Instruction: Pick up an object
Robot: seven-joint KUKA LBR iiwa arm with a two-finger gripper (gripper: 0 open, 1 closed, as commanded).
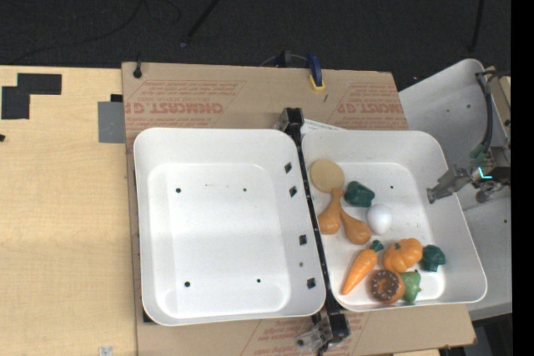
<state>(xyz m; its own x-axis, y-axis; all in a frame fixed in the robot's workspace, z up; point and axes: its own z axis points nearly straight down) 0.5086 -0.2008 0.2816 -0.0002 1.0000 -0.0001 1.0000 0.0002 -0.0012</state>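
Looking at the right edge of your view, you find the end effector (455,183) just outside the right bin's (434,147) right wall, over its rim, too small and dim for you to tell how it is set, and with nothing seen in it. Inside that bin the toys are clustered toward its left and near side: a tan wooden spoon (327,176) by the divider, a dark green piece (360,194) beside it, a white egg (380,218) below that, and a tan drumstick (354,227) touching the spoon's handle. Nearer you lie a carrot (360,268), a small pumpkin (403,254), a chocolate doughnut (385,285) and another green piece (432,257). The left bin (213,152) sits beside it on the cardboard-covered counter (217,96).
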